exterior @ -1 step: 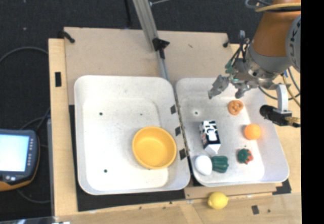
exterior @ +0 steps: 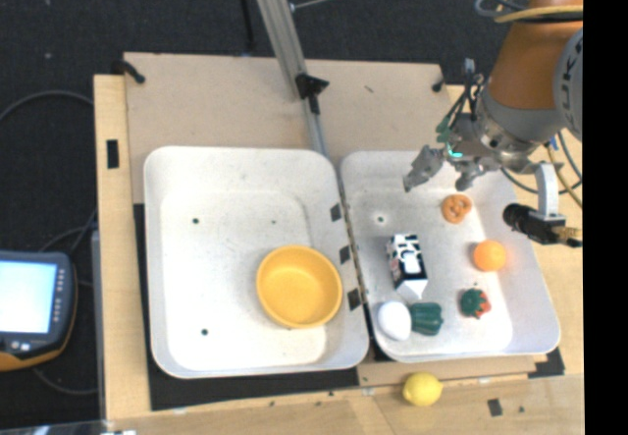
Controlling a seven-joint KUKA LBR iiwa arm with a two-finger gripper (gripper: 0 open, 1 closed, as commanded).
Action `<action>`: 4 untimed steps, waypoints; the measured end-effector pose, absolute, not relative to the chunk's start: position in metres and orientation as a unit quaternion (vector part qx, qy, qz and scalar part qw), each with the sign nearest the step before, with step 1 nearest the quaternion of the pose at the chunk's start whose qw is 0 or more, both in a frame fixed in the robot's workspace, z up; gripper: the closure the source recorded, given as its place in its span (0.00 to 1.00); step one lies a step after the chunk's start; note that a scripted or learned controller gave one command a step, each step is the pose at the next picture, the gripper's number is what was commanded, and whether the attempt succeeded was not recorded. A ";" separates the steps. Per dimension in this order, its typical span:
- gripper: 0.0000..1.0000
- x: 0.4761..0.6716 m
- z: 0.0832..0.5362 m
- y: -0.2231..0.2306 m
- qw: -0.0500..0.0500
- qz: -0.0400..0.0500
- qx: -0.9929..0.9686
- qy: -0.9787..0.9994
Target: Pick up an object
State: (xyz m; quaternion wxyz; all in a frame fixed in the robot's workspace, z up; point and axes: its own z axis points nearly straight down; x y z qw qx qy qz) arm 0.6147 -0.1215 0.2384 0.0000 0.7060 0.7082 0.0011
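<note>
We count six loose objects in the right bin (exterior: pixel 520 325), none between the gripper's fingers.

- One small orange ridged piece (exterior: pixel 454 208), toward the bin's far edge, just below the gripper (exterior: pixel 444 171).
- One orange ball (exterior: pixel 489 255), near the right edge, apart from the ridged piece.
- One black-and-white carton (exterior: pixel 408 260), mid-bin, lying lengthwise.
- One white egg-shaped item (exterior: pixel 394 320) at the near-left corner, touching one dark green piece (exterior: pixel 427 317).
- One red-and-green piece (exterior: pixel 475 302) near the near edge, standing clear of its neighbours.

Gripper: we see its two fingers spread apart and holding nothing, above the bin's far portion; open floor lies to its left along the far edge.

Left bin (exterior: pixel 196 178): one yellow bowl (exterior: pixel 299 286) toward the near-right corner; the rest of its floor is bare.

On the bench (exterior: pixel 216 99): one yellow lemon-like item (exterior: pixel 422 389) beyond the right bin's near edge.
</note>
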 end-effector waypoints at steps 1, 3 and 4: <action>0.00 0.616 0.195 -0.128 0.000 -0.002 0.708 0.706; 0.00 0.620 0.099 -0.133 0.000 -0.002 0.709 0.706; 1.00 0.621 0.112 -0.133 0.002 0.001 0.710 0.704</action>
